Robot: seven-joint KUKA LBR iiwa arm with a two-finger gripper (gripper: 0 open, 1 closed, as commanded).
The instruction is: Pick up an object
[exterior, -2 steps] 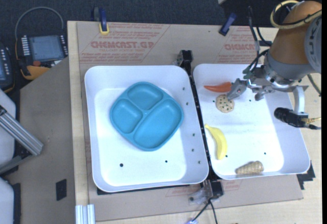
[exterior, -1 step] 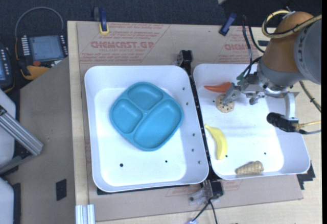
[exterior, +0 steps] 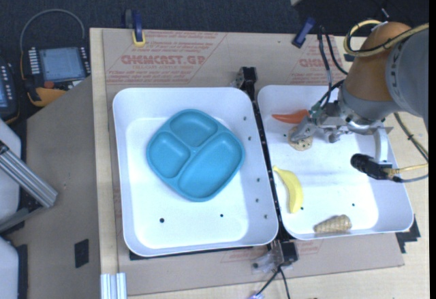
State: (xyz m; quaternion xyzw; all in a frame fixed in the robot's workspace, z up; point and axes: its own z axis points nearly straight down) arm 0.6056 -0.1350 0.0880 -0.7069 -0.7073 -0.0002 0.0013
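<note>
Right bin, cookie just beneath pincer, touching

Bright even overhead light, soft shadows, slightly grainy, mild glare on bins

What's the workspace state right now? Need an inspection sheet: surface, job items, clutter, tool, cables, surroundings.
Surface: bench covered with printed cardboard, bearing left bin and right bin side by side.
Job's things: right bin holds cookie, orange chili pepper, banana, cone-shaped pastry; left bin holds blue divided plate.
Clutter: nothing seen.
Tool: tool low over the cookie; grip not discernible.
Cables: yellow cable across right bin's edge; black cables by the arm.
Surroundings: handheld pendant at left; blue clamps on bench's far edge.
</note>
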